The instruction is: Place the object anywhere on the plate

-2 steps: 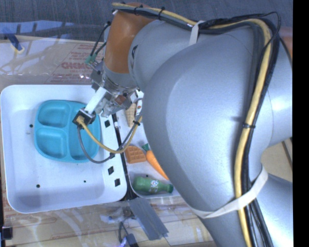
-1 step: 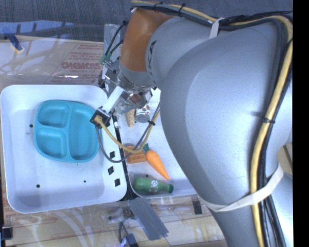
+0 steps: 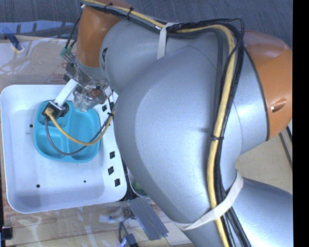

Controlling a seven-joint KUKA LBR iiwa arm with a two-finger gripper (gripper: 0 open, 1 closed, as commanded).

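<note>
At 9 o'clock in the camera view sits 1 white bin (image 3: 13, 153) on the wooden tabletop (image 3: 26, 55), with a strip of blue tape (image 3: 15, 31) on the tabletop towards 10 o'clock. The bin's floor is bare towards 7 o'clock, apart from a few small dark dots.

In the upper half of this bin lies the blue plate (image 3: 67, 138), a shallow dish with a ridge dividing it into compartments. A yellow cable (image 3: 74, 139) loops across the plate from a small black connector (image 3: 56, 109) that hangs over the plate's 11 o'clock rim.

Over the plate's 1 o'clock edge hovers the end effector (image 3: 85, 101), pointing down at the dish from the wrist above it. Whether it is spread or pressed together cannot be told, since the wrist parts and the glare blur it, and nothing can be made out in its grip. Where the object lies cannot be told either.

Just above, towards 12 o'clock, is the orange band (image 3: 91, 32) of the wrist. From there the grey arm (image 3: 185, 117) swells across the view from the middle to 3 o'clock, carrying black and yellow cables strapped along it. It covers the bin's right wall, where 3 black squares (image 3: 112, 156) show. At 6 o'clock a small green patch (image 3: 136, 187) peeks from under the arm; what it is cannot be told.
</note>
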